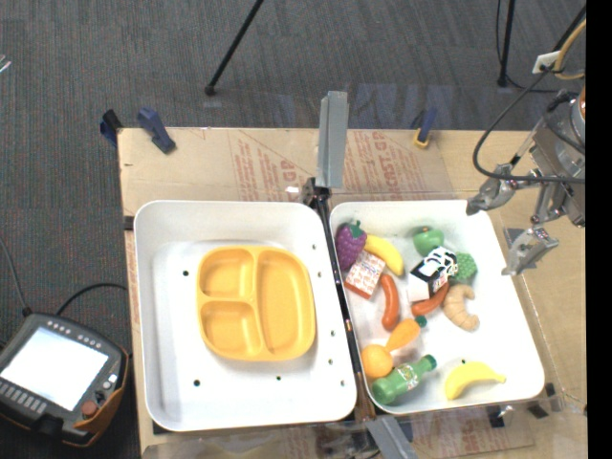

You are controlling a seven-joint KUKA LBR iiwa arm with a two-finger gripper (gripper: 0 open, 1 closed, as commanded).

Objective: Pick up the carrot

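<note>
We see the gripper [510,228] poised with fingers spread and grasping nothing above the right bin's [521,328] far right rim, the carrot [404,334] lying near the bin's centre beside the orange [376,360].

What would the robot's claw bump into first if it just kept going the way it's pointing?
Probably the right bin's rim or floor near the croissant. The gripper, fingers spread, points down-left above that edge; depth is hard to judge. The carrot lies farther in.

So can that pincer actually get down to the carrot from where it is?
Probably yes. The pincer hangs open at the right bin's far right edge. The carrot lies uncovered, nothing on top, but the hot dog and the orange crowd it, leaving the fingers little room.
</note>
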